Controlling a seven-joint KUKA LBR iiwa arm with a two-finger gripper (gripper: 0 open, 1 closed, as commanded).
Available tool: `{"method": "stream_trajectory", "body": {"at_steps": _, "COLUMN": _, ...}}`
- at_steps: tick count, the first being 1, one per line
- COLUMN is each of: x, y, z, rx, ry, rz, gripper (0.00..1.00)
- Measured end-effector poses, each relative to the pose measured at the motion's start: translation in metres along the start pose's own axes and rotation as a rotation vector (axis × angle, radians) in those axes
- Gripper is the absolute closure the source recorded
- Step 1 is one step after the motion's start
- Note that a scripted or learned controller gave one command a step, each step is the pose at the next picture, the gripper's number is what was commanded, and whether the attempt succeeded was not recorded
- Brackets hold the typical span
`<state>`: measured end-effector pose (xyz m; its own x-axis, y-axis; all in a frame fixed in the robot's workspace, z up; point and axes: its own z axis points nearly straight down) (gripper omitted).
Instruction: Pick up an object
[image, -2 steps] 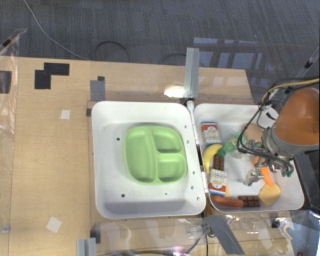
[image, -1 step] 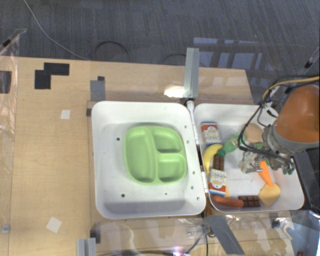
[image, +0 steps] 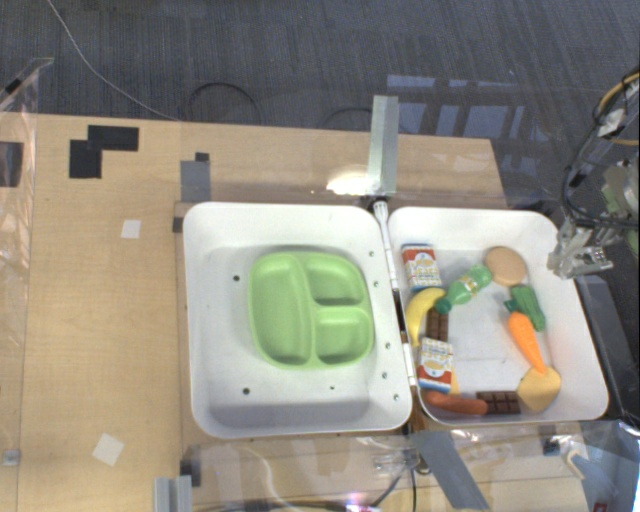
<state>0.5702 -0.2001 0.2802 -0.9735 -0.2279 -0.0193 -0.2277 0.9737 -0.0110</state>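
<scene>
The wooden worktop (image: 100, 330) carries two shallow white bins side by side. The left bin (image: 215, 400) holds one thing, a green divided plate (image: 310, 307) lying flat near its middle. The right bin (image: 575, 390), touching the left bin along their shared rim, holds the small toy foods: an orange carrot (image: 526, 338) with a green top, a yellow banana (image: 420, 312) just beside the shared rim, a green bottle (image: 466, 290) tilted near the banana, a round tan bun (image: 507, 264), two small cartons (image: 423, 266) with red ends, a red sausage (image: 458, 404) at the near wall, a dark chocolate bar (image: 500, 402) touching it, and a yellow wedge (image: 539, 389) below the carrot. The jaws (image: 580, 257) hang over the right bin's far right corner, apart from every object, the bun lying nearest to their left; nothing shows between them, and how far open they stand cannot be told.
</scene>
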Motion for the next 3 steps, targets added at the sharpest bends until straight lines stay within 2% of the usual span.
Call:
{"method": "stream_trajectory", "body": {"at_steps": 1, "x": -0.093, "y": 0.028, "z": -0.039, "rx": -0.009, "ry": 0.006, "rz": 0.019, "gripper": 1.0}}
{"method": "stream_trajectory", "body": {"at_steps": 2, "x": -0.113, "y": 0.032, "z": -0.118, "rx": -0.005, "ry": 0.003, "rz": 0.187, "gripper": 1.0}}
{"method": "stream_trajectory", "body": {"at_steps": 3, "x": -0.115, "y": 0.032, "z": -0.131, "rx": -0.004, "ry": -0.006, "rz": 0.185, "gripper": 1.0}}
